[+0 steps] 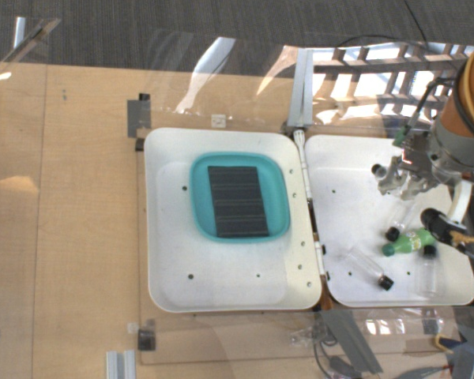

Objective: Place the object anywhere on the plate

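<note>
**Mia:** Where is the thing we have to move?

**Sam:** I think it is one of the little clear tubes in the right bin. One tube with a black cap lies near the front. A green-topped tube lies just beside the arm's black part. Another clear tube lies near the front right corner. I cannot tell which one the arm is meant to pick.

**Mia:** And the plate?

**Sam:** The teal plate sits in the left bin, with a dark ribbed mat on it. It is well apart from the tubes.

**Mia:** What is the claw doing?

**Sam:** The gripper hangs over the back of the right bin. It is open — its fingers are apart — and nothing sits between them.

**Mia:** So how should it do this step well?

**Sam:** Pick one tube that lies alone. The black-cap one has space all around it. Come straight down over its middle, and turn the claw so the fingers cross the tube, not run along it.

**Mia:** Why?

**Sam:** Tubes are round and slippery — they may roll away. Close gently, lift high over the wall between the bins, then set it down on the plate.
</note>
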Robot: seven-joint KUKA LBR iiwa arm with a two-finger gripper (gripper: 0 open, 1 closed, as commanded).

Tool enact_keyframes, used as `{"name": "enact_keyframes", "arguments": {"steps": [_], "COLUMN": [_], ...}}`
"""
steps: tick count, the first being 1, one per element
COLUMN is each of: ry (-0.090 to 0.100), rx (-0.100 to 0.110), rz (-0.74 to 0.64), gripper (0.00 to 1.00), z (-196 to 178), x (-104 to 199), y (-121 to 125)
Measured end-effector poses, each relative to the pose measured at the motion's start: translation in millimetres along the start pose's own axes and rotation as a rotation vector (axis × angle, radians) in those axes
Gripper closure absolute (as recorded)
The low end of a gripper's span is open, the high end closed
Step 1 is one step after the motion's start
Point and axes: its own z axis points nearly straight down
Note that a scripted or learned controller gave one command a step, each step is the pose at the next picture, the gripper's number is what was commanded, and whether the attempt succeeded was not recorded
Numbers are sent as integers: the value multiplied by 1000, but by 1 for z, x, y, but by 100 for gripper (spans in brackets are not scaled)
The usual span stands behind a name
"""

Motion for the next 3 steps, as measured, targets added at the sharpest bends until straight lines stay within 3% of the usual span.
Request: {"name": "enact_keyframes", "arguments": {"steps": [1, 2, 3], "ry": [0, -2, -2], "rx": [0, 1, 2], "rz": [0, 50, 85], "gripper": [0, 0, 0], "z": [0, -34, 2], "x": [0, -42, -57], "y": [0, 15, -6]}}
